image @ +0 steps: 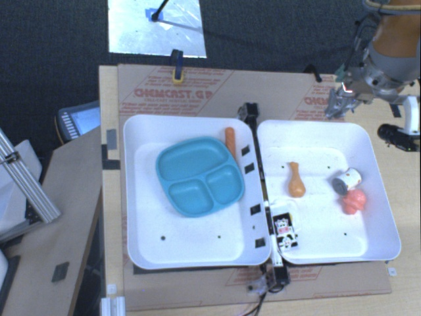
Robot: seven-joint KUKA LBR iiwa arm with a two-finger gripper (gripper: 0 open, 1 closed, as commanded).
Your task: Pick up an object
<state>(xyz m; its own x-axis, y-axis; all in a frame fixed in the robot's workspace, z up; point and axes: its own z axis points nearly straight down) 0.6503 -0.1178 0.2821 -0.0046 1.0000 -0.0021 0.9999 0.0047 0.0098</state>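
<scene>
The tabletop carries two white bins; the right bin holds an orange drumstick-shaped toy mid-bin, a pink lump near the right edge. The tool hovers beyond the far edge (grip state: cannot tell). The rounded, glossy toy could roll from a pinch.

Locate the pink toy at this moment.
The pink toy lies in the right bin, near its right wall, just below the small grey-and-white cylinder.

Orange gourd-like toy flat, right bin.
</scene>
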